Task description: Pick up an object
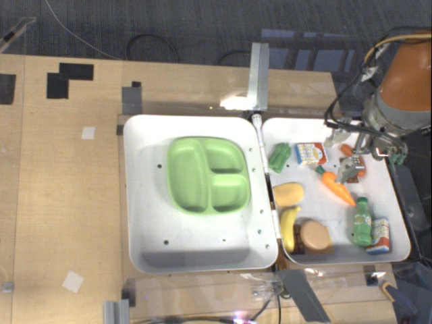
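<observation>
**Gripper low over the carrot, right bin**

Hard to read: the gripper (350,172) is a tangle of metal, cables and shadow at the back right of the right bin (399,245). From here I cannot tell how far it is open, nor whether it has hold of anything. Something orange-red sits just behind it, partly covered; I can't say what it is. The arm (403,79) is cut off at the right edge, orange band showing, cables looping off its left side.

Carrot (337,187): lies flat on the bin floor, right half of the right bin, directly under and just left of the gripper. Long axis runs on a diagonal, from upper left to lower right. A green end shows at the upper left. Its upper side runs in under the gripper metal; touching or not, I can't tell.

Around it:
- Small box (310,154), white with red and blue print, behind and left of the carrot, apart from it.
- Green block (279,156) left of the box, near the dividing wall.
- Green bottle (362,221) in front of the carrot, upright or nearly so, cap toward the carrot.
- Can (381,235) just beside the bottle on its right, label unreadable.
- Yellow-tan lump (288,194), banana (289,227) and brown round piece (315,235) clustered at front left; the banana touches the brown piece.

Left bin (142,147): a green divided tray (206,174) at centre, three compartments.
</observation>
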`<move>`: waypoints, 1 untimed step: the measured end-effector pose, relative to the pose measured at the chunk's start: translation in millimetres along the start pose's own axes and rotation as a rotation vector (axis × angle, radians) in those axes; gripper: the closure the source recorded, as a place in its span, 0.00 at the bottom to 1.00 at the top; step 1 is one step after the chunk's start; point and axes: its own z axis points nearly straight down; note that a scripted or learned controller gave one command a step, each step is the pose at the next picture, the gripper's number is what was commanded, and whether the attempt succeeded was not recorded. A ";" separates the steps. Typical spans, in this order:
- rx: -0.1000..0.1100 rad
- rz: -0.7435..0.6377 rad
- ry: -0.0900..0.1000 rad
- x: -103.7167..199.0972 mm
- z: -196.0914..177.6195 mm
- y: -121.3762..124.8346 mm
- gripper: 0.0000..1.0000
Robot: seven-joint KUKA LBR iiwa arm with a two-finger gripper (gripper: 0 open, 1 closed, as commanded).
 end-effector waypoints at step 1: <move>0.001 -0.045 -0.005 9.5 110.9 -2.2 0.00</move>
